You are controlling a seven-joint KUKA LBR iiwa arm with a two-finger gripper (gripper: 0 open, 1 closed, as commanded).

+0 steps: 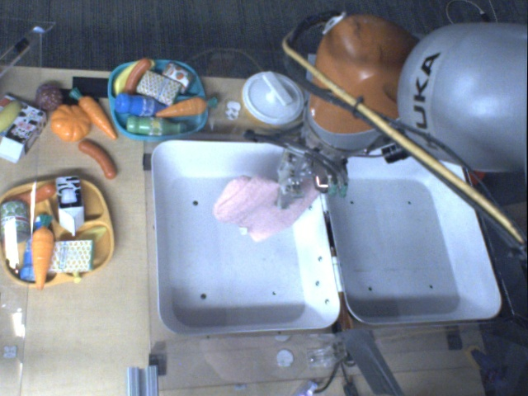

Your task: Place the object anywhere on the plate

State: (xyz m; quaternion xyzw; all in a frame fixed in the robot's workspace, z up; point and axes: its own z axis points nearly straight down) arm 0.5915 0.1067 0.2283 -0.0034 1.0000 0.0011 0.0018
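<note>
One pink plate, left bin, one o'clock corner; gripper over its rim, finger state unclear, seemingly to deliver.

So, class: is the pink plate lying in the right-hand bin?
No. The pink plate lies in the left bin, near its upper right corner, beneath the tool.

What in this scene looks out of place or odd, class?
The pink plate lies tilted in the left bin, its right edge riding up against the bin's wall under the gripper. A toy sausage lies loose on the bench, outside the bowls.
</note>
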